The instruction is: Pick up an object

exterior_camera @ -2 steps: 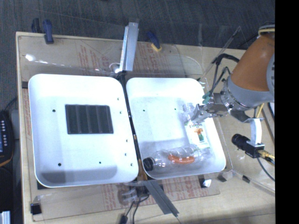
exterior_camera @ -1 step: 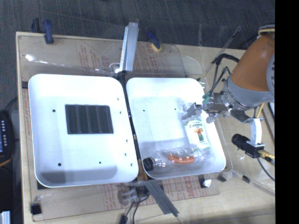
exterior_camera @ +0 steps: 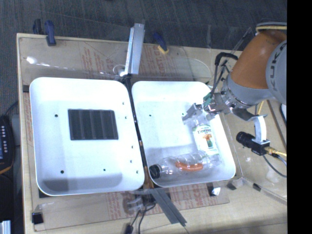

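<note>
Overhead slanted view of the bench [exterior_camera: 63,213], described from its near edge toward its far edge.

Nearest the camera, a grey metal bar [exterior_camera: 168,208] lies on the bench at about 6 o'clock, just below the seam where the two bins meet.

The right bin [exterior_camera: 161,106] holds the objects. Along its near wall, at about 5 o'clock within the bin, a clear plastic bottle [exterior_camera: 183,165] lies on its side, its black cap pointing toward 9 o'clock and an orange patch visible through its body. Just beyond it, at about 3 o'clock within the bin, a small white bottle [exterior_camera: 204,136] with a green and orange label lies near the right wall, its long axis running from 12 to 6 o'clock. The two bottles appear to touch at their near ends.

The gripper [exterior_camera: 193,112] hangs over the right bin, directly at the far end of the small white bottle. Whether its jaws are apart or together cannot be told from this angle, and nothing is seen held between them. The arm [exterior_camera: 256,67] enters from 3 o'clock.

The left bin [exterior_camera: 48,96] holds a dark ribbed rectangular tray [exterior_camera: 92,124] lying flat near its centre.

At the far edge, at 12 o'clock, an upright metal post [exterior_camera: 135,48] stands above the seam, with blue clamps [exterior_camera: 48,31] on the bench rim.
</note>
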